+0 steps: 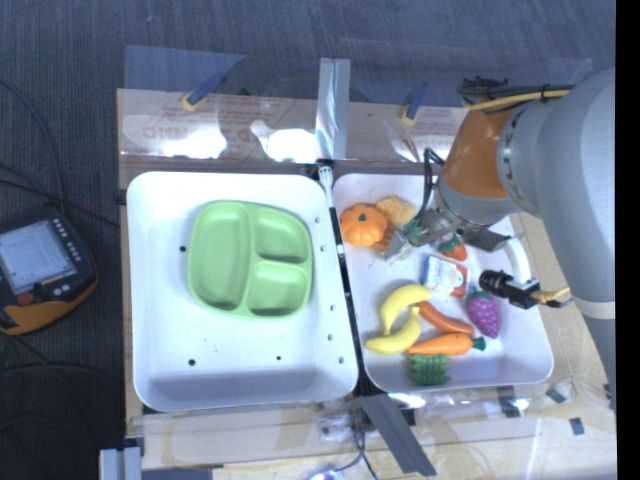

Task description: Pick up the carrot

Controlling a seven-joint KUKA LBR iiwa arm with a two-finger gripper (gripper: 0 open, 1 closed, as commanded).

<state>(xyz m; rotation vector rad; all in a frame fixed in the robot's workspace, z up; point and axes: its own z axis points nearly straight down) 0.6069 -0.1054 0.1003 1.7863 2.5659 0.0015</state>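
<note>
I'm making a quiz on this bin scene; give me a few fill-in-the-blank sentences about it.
1. The green divided plate lies in the ___ bin.
2. The carrot touches the yellow ___.
3. The gripper hangs over the ___ bin, beside the orange pumpkin.

Missing words: left; banana; right

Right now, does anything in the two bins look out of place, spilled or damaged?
Nothing looks spilled or damaged. The green plate lies flat in the left bin. In the right bin the toys are crowded: the carrot touches the banana, and the gripper hovers farther back, near the pumpkin.
</note>
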